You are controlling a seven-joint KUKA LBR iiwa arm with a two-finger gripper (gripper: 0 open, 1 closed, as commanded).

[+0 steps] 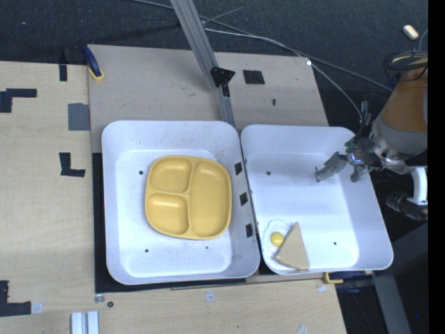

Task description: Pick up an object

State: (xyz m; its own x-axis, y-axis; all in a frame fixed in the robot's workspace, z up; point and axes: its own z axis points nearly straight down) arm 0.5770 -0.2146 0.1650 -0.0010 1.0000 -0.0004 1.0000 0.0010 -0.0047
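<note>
Gripper [344, 165]: jaws apart, holding nothing, at 1 o'clock in the right bin [361, 245].
Nearest object: tan wedge [295, 249], at 7 o'clock.
Tip: go down straight, squeeze its middle.

No text, label, brand, number or sign can be read anywhere in the frame. The black tape marks on the tabletop [42, 186] at the left of the frame are plain shapes, not letters. The dark square patch [254, 77] near the upper middle carries nothing legible. The yellow divided plate [188, 197] in the left bin [115, 193] and the tan wedge [295, 249] in the right bin [361, 221] bear no print.
</note>
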